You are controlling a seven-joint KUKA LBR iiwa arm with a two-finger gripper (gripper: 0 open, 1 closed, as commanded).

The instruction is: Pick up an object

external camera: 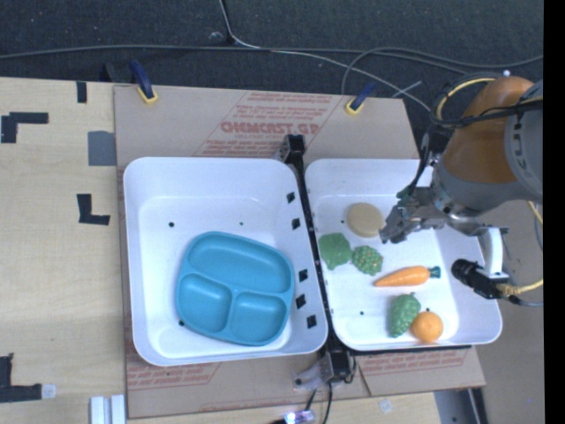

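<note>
Crowding is the main hazard. Nearest the bench's front edge, an orange ball (427,327) touches a green lump (403,314); beyond them lie a carrot (405,277) and two green pieces (350,253). Farther back, the beige disc (364,219) lies just left of the gripper (395,228), near its tip. Grip state: cannot tell. A descent here may nudge the disc aside instead of catching it.
</note>
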